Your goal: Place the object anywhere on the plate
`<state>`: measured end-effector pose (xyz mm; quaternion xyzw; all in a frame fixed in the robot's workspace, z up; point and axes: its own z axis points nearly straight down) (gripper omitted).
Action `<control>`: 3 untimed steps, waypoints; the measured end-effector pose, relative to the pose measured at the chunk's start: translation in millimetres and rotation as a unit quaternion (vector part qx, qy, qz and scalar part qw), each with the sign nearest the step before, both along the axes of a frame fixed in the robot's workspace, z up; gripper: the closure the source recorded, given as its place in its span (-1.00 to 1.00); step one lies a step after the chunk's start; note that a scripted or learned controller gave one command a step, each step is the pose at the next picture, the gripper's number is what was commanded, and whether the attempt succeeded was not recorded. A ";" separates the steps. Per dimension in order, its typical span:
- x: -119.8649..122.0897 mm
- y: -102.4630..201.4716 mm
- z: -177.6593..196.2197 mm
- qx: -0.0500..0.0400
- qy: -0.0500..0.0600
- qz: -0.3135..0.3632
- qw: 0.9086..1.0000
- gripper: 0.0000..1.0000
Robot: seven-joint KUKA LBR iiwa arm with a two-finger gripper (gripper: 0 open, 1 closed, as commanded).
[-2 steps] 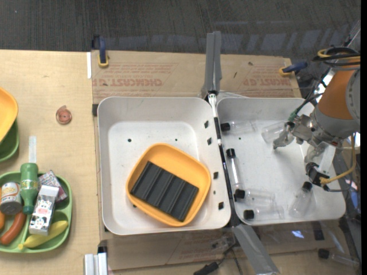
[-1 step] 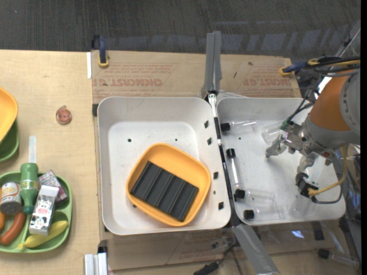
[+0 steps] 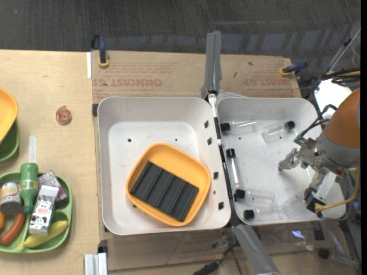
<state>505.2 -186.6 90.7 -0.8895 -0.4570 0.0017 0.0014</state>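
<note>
The left bin (image 3: 109,171) holds an orange-yellow plate (image 3: 143,165), squarish with rounded corners and turned at an angle, and on it lies a black ribbed slab (image 3: 165,190) with parallel grooves, covering most of the plate's middle and lower right. The right bin (image 3: 258,105) holds several clear plastic tubes with black caps: one (image 3: 241,125) near the upper left corner, one (image 3: 278,129) toward the upper middle, one (image 3: 231,168) lying along the left wall, and two (image 3: 255,198) near the bottom edge, the lower one (image 3: 266,212) just beside the front wall. These tubes are see-through and hard to pick out against the white floor, marked mostly by their dark caps. The gripper (image 3: 289,162) hangs over the right side of the right bin, below the arm's orange band (image 3: 344,128); whether its fingers are apart or together cannot be told, and nothing can be seen between them. On the wooden bench (image 3: 46,73) to the left stands a green tray (image 3: 60,225) of toy food and a bottle (image 3: 28,185).
</note>
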 end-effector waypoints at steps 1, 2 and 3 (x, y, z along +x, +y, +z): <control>-28.1 22.4 82.5 -0.001 0.000 -0.011 1.000 -1.00; -29.1 -11.9 -1.4 0.003 0.002 -0.073 0.997 -1.00; -29.3 11.5 -0.7 0.000 0.001 -0.100 0.995 -1.00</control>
